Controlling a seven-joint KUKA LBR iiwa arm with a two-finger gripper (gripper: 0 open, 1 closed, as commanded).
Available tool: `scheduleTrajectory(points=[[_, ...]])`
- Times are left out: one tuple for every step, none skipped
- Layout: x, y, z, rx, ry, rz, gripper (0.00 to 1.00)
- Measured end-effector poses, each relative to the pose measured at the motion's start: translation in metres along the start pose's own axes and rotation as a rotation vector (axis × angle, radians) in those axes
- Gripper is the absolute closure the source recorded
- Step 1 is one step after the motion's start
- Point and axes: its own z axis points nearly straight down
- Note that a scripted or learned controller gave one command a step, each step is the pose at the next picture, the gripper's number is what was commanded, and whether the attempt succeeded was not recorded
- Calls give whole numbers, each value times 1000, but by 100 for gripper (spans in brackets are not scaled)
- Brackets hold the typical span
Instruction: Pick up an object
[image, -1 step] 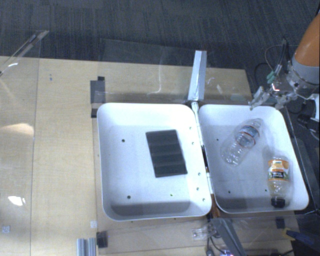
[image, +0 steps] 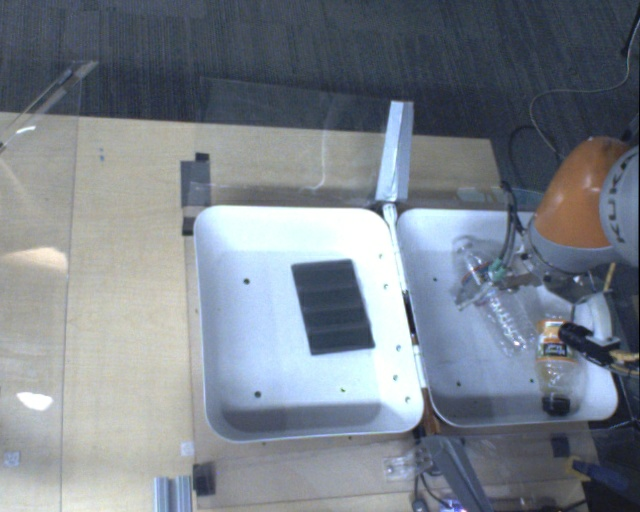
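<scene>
A pale wooden counter (image: 110, 300) carries two shallow white plastic bins side by side. The left bin (image: 230, 330) holds a flat, dark grey ribbed rectangular pad (image: 333, 306), lying near its middle and turned slightly off square with the walls.

The right bin (image: 440, 350) holds a clear, crinkled plastic bottle (image: 500, 310), lying on its side and running diagonally toward the near right corner. Just beside it, closer to the right wall, lies a small clear bottle with a yellow-orange label and a dark cap (image: 552, 365), cap end pointing toward the near wall.

The grey arm with its orange band (image: 585, 195) reaches in over the right bin from the right. Its jaws (image: 492, 272) sit low at the upper end of the crinkled bottle, among clear plastic; whether they are open, closed or gripping anything cannot be told.
</scene>
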Motion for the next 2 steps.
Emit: scheduleTrajectory(points=[[0,2,-12,-6,-2,0,100],[26,23,-96,0,0,56,100]])
